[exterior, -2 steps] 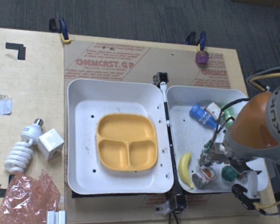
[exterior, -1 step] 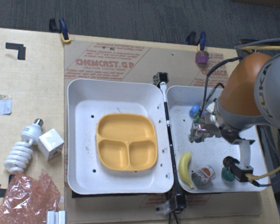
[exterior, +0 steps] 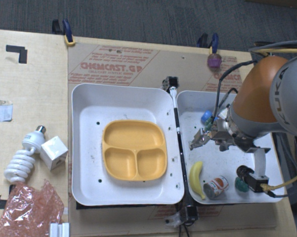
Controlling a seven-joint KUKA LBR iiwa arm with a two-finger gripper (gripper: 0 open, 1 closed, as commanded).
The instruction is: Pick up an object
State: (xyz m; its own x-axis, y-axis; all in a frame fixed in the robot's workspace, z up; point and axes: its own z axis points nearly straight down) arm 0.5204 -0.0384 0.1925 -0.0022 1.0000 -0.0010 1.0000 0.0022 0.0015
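Observation:
My gripper [exterior: 200,139] hangs over the left-middle part of the right bin [exterior: 190,100], pointing down and to the left. It looks open, with nothing between its fingers. Below it, a yellow banana [exterior: 196,176] lies by the bin's front left wall. A red-and-white can [exterior: 216,186] lies on its side right of the banana. A small blue object [exterior: 206,116] sits just behind the gripper, partly hidden by the wrist. A teal object [exterior: 241,185] rests at the front right, next to a black part of the arm's cabling.
The left bin [exterior: 81,136] holds a yellow divided plate [exterior: 134,150]. Left of the bins, on the bench, lie a spiral light bulb [exterior: 21,160], a white cube [exterior: 54,152] and a crumpled pink bag [exterior: 27,213]. The arm's grey and orange body covers the right bin's right half.

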